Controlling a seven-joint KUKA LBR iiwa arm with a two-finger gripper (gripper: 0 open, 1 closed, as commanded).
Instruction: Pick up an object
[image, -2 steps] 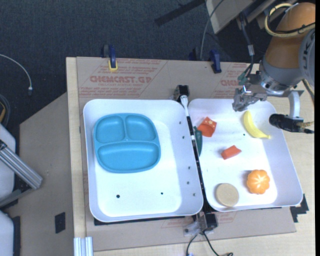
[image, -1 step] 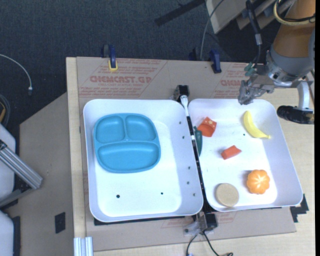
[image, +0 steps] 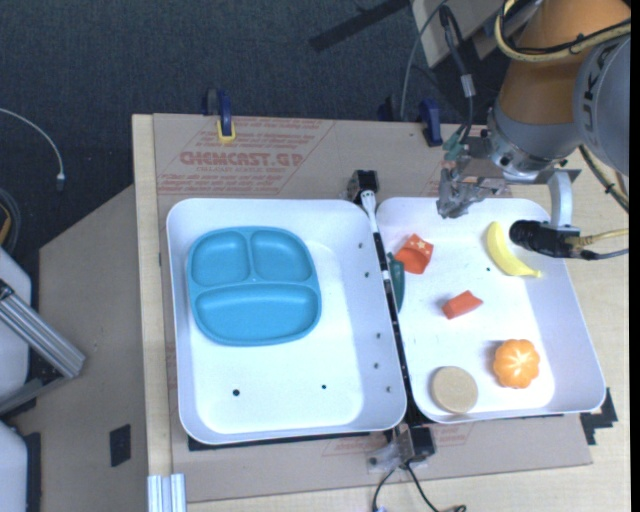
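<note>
Gripper (image: 455, 203) hanging over far edge of right bin (image: 570, 300), fingertips pointing down, nothing visible between them; how wide apart not resolvable at this slant, cannot tell. Carrying nothing.

Candidate objects all lying in right bin: red block (image: 414, 252) just beside the centre divider, nearest to the gripper; smaller red piece (image: 461, 305) mid-bin; banana (image: 506, 250) toward right side; orange (image: 516, 363) and tan round disc (image: 454, 389) near the front edge. Blue divided plate (image: 255, 283) sitting in left bin (image: 300, 390), well apart from the arm.

Judging step: approach phase, no target reached yet. Next move probably needing a short shift toward the red block, then lining up fingers either side before descending and closing.
</note>
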